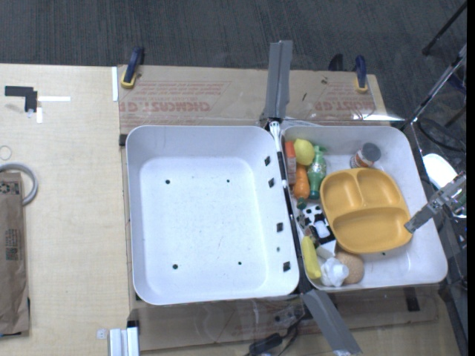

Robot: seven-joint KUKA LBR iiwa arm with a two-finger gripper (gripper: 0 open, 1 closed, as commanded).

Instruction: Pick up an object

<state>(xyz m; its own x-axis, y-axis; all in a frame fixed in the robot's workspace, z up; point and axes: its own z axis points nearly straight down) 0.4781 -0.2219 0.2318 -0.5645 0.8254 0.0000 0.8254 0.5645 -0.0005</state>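
The right bin [427, 262] holds a pile of small things. A yellow divided plate [365, 208] lies in its middle. Along the bin's left wall lie a lemon [303, 151], a green bottle [317, 171], an orange carrot-like piece [300, 185], a black and white object [316, 221] and a banana [309, 256]. A white lump [333, 273] and a brown ball [352, 267] sit at the front. A small can [366, 155] stands at the back. My gripper [412, 225] comes in low from the right, its grey tip at the plate's right rim.
The left bin [148, 199] is a wide white tray beside the right one, split from it by a grey divider [279, 87]. Cardboard [193, 99] with blue clamps lies behind both bins. A brown paper bag [11, 258] lies at the far left of the bench.
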